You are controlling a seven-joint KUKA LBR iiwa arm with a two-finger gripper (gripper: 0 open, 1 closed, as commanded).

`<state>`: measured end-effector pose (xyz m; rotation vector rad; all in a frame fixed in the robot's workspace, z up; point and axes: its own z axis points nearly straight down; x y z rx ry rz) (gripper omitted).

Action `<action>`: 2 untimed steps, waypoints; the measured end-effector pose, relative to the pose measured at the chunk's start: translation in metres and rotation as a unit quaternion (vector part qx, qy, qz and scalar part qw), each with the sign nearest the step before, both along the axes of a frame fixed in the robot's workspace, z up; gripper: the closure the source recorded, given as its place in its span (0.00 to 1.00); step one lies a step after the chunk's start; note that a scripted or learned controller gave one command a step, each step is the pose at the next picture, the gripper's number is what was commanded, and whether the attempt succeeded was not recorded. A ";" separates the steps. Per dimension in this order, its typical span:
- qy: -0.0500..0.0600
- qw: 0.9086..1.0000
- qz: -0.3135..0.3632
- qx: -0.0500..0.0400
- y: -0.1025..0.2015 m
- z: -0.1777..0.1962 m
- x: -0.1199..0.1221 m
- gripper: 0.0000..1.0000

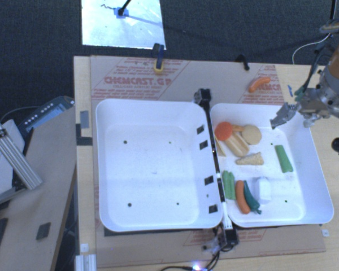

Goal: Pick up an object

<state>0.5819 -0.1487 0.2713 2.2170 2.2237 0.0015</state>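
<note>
Two shallow white plastic bins: left bin (152, 162), right bin (305, 168). Two orange carrots (242, 201) (260, 84), two green sticks (283, 158) (229, 185), one red tomato (224, 131), one tan round bun (251, 134).

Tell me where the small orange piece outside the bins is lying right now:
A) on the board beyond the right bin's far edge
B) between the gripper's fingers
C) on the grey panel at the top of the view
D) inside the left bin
A: the small orange piece lies on the board past the far rim of the right bin, apart from the gripper.
</note>
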 end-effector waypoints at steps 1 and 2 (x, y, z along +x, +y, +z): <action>-0.002 1.000 0.002 0.000 0.000 0.011 0.001 1.00; 0.008 1.000 -0.004 0.002 -0.017 -0.164 -0.085 1.00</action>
